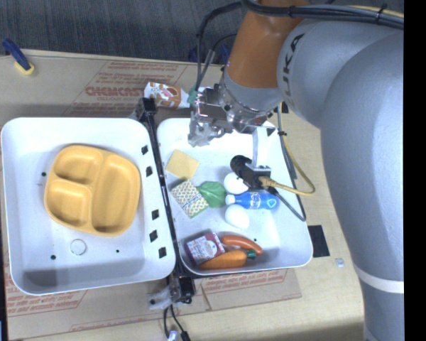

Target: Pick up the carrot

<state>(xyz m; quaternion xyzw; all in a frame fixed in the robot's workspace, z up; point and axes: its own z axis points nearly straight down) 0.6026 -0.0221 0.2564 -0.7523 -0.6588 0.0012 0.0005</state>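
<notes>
Carrot [226,260] far from hand [201,135]

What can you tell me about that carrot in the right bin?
The carrot is orange, smooth and glossy like a plastic toy, with a small green stub at its right end. It lies flat, roughly level across the view, at the near edge of the right bin. A red sausage presses along its far side and a small red packet touches it too. The gripper is far off.

Bench [344,290] under two white bins [28,190]
</notes>
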